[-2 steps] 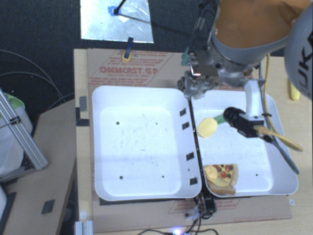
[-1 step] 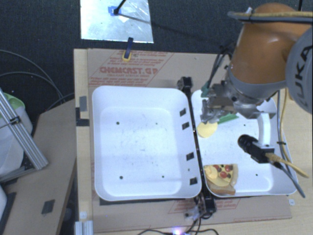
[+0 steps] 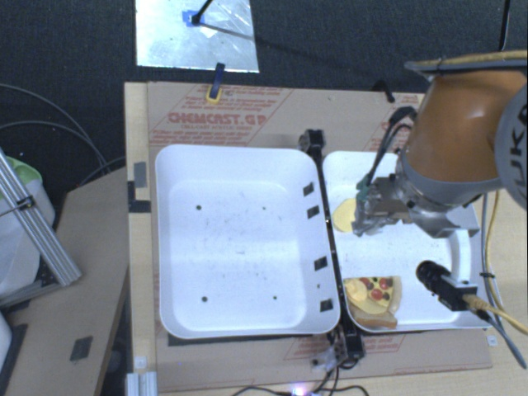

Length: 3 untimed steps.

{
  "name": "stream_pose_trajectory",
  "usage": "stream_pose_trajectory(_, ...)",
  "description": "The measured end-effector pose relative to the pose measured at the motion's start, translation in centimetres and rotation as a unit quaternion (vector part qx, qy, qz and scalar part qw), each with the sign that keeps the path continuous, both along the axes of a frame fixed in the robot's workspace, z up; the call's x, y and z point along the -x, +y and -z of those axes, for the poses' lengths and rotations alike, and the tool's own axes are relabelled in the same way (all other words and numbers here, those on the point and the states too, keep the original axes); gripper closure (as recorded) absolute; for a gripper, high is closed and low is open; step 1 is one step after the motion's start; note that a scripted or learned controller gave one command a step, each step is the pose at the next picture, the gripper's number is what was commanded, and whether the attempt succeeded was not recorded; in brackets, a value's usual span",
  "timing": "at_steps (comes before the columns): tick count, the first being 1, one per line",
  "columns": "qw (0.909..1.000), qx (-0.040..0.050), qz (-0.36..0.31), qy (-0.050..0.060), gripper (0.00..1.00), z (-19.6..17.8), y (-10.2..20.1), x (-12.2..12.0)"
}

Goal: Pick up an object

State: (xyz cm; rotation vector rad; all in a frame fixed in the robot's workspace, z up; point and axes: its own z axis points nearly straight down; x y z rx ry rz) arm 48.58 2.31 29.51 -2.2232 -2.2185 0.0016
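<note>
The two-finger gripper (image 3: 369, 219) at the end of the grey arm is hanging low over the right-hand shallow white bin (image 3: 429, 312), and whether it is open or shut cannot be told from here, as its dark metal mass is blurring into itself. Just to its left, a pale yellow rounded piece (image 3: 342, 215) is lying on the bin floor near the dividing edge, partly tucked under the gripper; whether the two are touching is impossible to say. Nearer the front of the same bin, a toy slice of pizza with yellow cheese, red dots and a tan crust (image 3: 374, 299) is resting against the corner, well apart from the gripper. Above the wrist, the broad orange band of the arm (image 3: 462, 130) is looming over the right side of the bench, with cables trailing beside it. The left-hand shallow white bin (image 3: 239, 242) is sitting alongside, speckled with faint marks. Both bins are resting on a brown cardboard sheet printed with red lettering (image 3: 219, 118), and beyond it a shiny silver square plate (image 3: 198, 23) is lying on the dark floor.
</note>
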Motion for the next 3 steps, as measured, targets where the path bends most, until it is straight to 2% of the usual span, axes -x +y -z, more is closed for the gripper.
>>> stream_pose_trajectory(1,1.0000,-0.0006,-0.004,-0.003,1.00,-5.2,2.2,-0.1)
stream_pose_trajectory(2,1.0000,-0.0018,-0.006,-0.005,1.00,-10.5,8.4,-0.1)
stream_pose_trajectory(3,1.0000,0.0000,0.001,-0.005,1.00,-16.7,1.4,-0.1)
